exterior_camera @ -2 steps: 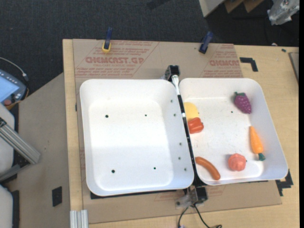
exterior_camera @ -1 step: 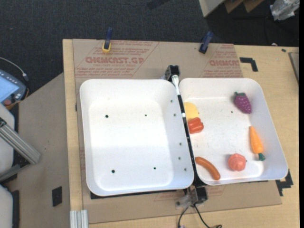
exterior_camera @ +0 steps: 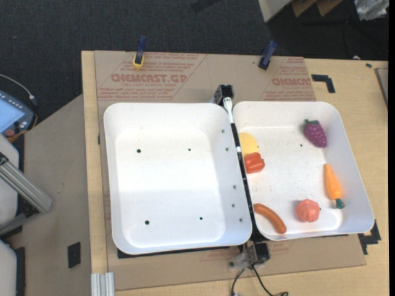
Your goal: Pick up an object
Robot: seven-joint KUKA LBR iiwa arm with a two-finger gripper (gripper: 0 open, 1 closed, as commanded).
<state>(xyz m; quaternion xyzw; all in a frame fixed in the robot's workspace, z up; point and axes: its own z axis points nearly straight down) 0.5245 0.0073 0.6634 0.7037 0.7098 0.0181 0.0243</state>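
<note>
The right bin [exterior_camera: 290,119] holds several toy foods. A purple grape bunch [exterior_camera: 315,133] lies near its far right corner. A yellow piece [exterior_camera: 247,143] and a red pepper [exterior_camera: 253,163] sit against the bin's left wall. An orange carrot [exterior_camera: 333,184] lies along the right side. A pink-red round fruit [exterior_camera: 308,210] and an orange-red sausage [exterior_camera: 270,217] rest near the front edge.
The left bin [exterior_camera: 166,177] adjoins the right one along a black divider strip [exterior_camera: 237,159]. Both stand on a cardboard sheet [exterior_camera: 185,73] held by two clamps [exterior_camera: 139,52] at the back. A cable [exterior_camera: 247,276] trails off the front edge.
</note>
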